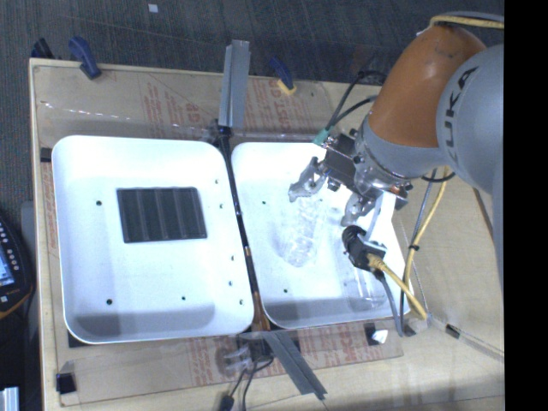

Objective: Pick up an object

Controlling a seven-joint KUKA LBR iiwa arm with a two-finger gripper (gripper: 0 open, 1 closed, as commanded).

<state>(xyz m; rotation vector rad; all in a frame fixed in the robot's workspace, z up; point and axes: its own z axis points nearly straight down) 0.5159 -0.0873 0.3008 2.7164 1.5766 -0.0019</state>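
My gripper (306, 184) hangs over the right bin (257, 229), fingers apart, gripping nothing. The clear plastic bottle (298, 236) lies below it, so I judge the pick not yet made.

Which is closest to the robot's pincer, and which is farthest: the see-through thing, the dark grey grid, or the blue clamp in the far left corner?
From the pincer, in the camera view:
1. See-through thing, just below it in the right bin.
2. Dark grey grid, in the middle of the left bin.
3. Blue clamp, at the bench's far left corner.
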